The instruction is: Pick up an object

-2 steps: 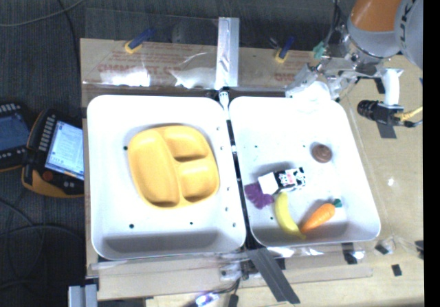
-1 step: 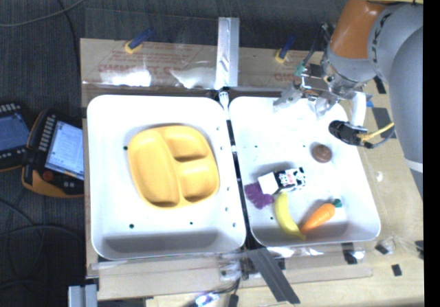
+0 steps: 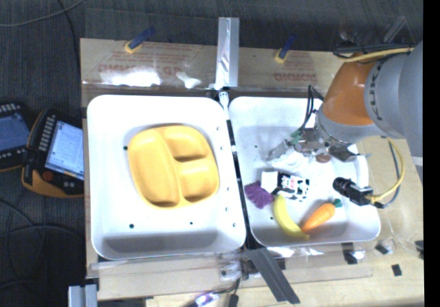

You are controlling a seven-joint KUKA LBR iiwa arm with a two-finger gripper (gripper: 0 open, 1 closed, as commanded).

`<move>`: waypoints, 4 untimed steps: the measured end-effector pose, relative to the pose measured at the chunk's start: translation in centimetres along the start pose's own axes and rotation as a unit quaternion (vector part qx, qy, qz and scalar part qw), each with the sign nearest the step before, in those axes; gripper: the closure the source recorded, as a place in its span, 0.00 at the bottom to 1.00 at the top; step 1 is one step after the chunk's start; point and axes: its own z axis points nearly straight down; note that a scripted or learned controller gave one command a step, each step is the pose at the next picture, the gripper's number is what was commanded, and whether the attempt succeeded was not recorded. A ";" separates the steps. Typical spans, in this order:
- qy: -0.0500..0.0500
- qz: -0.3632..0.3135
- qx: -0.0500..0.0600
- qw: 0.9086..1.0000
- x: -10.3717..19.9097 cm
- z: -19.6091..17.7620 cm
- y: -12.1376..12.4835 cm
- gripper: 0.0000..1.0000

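My gripper (image 3: 294,153) hangs low in the right bin (image 3: 256,124), near its middle, just above a small black-and-white toy (image 3: 290,185). A purple piece (image 3: 258,194) lies left of that toy. In front of the toy lie a yellow banana (image 3: 284,217) and, to its right, an orange carrot (image 3: 318,215). I see nothing held by the gripper.
A yellow divided tray (image 3: 174,164) lies in the left bin (image 3: 110,230). The grey arm with its orange band (image 3: 348,101) reaches over the right bin's far right corner. A handheld pendant (image 3: 56,154) lies on the floor left of the bench.
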 end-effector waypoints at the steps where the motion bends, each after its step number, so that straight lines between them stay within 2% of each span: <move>1: -0.001 -0.021 -0.002 1.000 1.7 -0.1 -7.8 0.00; 2: -0.001 0.106 -0.003 0.994 2.6 -0.1 -7.0 0.00; 3: -0.002 0.101 -0.001 0.995 3.8 -0.1 -3.0 0.00; 4: -0.002 0.081 -0.003 0.997 2.6 -0.2 -9.6 0.00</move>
